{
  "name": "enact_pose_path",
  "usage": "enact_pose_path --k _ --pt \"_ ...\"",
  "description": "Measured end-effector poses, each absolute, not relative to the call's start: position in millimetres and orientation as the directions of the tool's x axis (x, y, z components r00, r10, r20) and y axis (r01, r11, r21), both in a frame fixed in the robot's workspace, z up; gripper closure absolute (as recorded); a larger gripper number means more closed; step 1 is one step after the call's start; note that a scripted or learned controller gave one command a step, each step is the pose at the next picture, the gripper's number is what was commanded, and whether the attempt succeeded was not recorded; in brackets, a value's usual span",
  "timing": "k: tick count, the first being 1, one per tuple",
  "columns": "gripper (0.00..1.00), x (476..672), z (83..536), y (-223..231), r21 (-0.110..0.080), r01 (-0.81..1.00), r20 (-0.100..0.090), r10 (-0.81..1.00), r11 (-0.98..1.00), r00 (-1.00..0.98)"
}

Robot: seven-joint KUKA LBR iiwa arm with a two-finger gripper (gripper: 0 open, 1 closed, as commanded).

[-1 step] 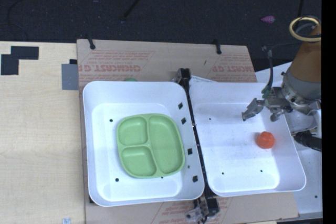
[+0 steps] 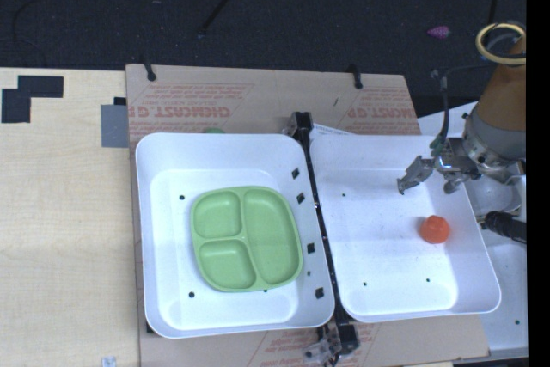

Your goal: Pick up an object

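A small orange ball (image 2: 435, 229) lies on the floor of the right bin (image 2: 378, 288), near its right wall. My gripper (image 2: 427, 182) hangs over the upper right part of that bin, just above and slightly left of the ball and apart from it. Its fingers (image 2: 412, 176) are spread open with nothing between them. A green divided plate (image 2: 245, 238) with three compartments lies flat in the middle of the left bin (image 2: 163, 185).
The two white bins sit side by side on a cardboard sheet (image 2: 258, 103), joined by a black divider (image 2: 311, 211). The arm's grey and orange body (image 2: 503, 112) stands over the right bin's far right corner. A light wooden bench top (image 2: 60, 228) lies to the left.
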State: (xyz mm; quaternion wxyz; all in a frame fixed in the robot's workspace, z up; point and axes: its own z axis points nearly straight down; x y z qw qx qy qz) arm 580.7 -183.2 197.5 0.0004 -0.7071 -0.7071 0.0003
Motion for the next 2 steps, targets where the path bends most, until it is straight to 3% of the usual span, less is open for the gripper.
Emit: enact_pose_path --k 2 --pt "0.0 580.1 109.9 -184.4 -0.006 1.0 0.002 1.0 -0.001 0.001"
